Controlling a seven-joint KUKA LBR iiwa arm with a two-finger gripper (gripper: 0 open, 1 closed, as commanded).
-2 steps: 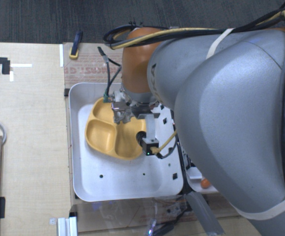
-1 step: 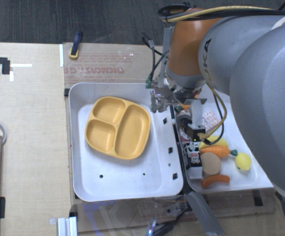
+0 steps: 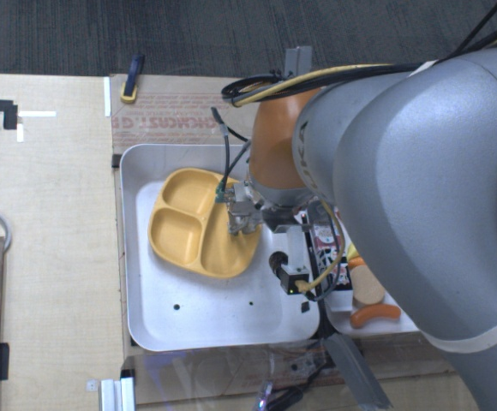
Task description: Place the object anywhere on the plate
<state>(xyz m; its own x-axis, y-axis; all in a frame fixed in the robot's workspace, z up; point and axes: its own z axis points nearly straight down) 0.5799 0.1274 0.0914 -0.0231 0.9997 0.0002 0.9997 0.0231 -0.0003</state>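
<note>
My claw hovers above the yellow plate's large right compartment, so a release would land there. I cannot tell whether it grips anything (my wrist hides it). An orange object lies in the right bin.

plate's right rim behind end effector, right bin mostly under arm

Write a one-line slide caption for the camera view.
Grey arm's gripper poised over the yellow divided plate in the white bin.
</note>
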